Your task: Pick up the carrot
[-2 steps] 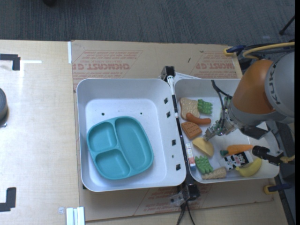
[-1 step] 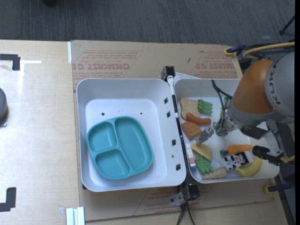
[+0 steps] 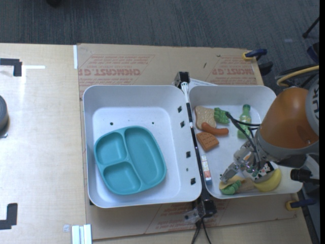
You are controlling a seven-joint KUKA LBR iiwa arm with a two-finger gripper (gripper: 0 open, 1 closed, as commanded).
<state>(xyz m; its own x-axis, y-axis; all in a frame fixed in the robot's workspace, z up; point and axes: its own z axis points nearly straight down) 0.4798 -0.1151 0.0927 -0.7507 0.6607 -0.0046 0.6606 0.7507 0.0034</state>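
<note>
Jaws (image 3: 234, 173): low in the near part of the right bin, over the clutter there; whether they are open or closed cannot be told.
Bench (image 3: 40, 151): pale wood on the left, with brown cardboard (image 3: 117, 65) under both bins.
Left bin (image 3: 101, 98): white, holding a teal divided plate (image 3: 130, 159) with three compartments.
Right bin (image 3: 213, 93): white, touching the left bin along the middle divide.
Carrot (image 3: 215, 130): orange, lying in the far left part of the right bin, apart from the jaws, between a slice of bread (image 3: 204, 116) and an orange cracker (image 3: 208, 142).
Other food: a green leafy piece (image 3: 221, 116), a green bottle (image 3: 245, 120), a banana (image 3: 268, 182).
Arm (image 3: 287, 123): orange band over the right bin's right side.
</note>
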